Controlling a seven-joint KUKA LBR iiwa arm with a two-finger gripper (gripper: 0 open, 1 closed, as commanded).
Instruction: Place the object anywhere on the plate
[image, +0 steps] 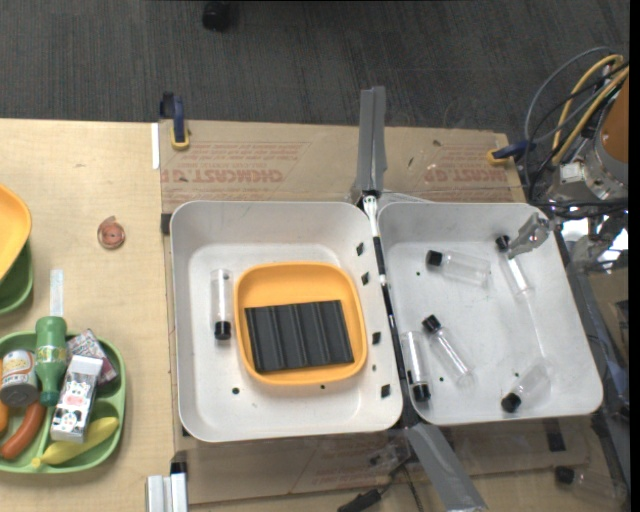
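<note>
Clear vial (452, 265) near end effector (528, 236)

The arm's gripper (527, 236) hangs at the far right, fingers indistinct.

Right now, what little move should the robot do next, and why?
Probably lower the hand onto the nearest tube. The hand sits at the right bin's upper right corner, just above that clear tube, with nothing visibly in it. The yellow plate in the left bin carries just a dark ridged block, so a tube must be picked up first.
</note>
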